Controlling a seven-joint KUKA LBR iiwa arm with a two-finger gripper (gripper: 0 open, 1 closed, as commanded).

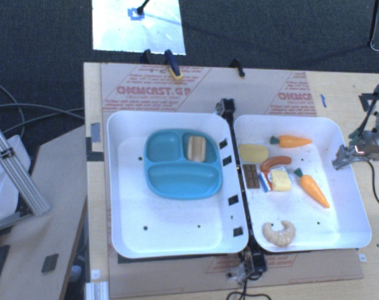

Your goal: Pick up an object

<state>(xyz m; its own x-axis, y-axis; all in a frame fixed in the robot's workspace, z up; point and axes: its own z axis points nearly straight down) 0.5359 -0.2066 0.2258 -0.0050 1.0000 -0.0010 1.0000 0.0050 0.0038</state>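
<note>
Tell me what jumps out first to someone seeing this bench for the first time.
The blue divided plate in the left bin stands out, with a tan bread piece in its upper right compartment. The right bin holds scattered toy food: two orange carrots, a sausage and a croissant. The gripper sits at that bin's right rim.

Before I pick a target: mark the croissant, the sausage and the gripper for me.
croissant (280,232): camera view, middle of its curved body, near the right bin's front edge.
sausage (276,163): camera view, middle of its red length, right bin.
gripper (344,159): camera view, at the finger tips, over the right bin's right rim.
</note>
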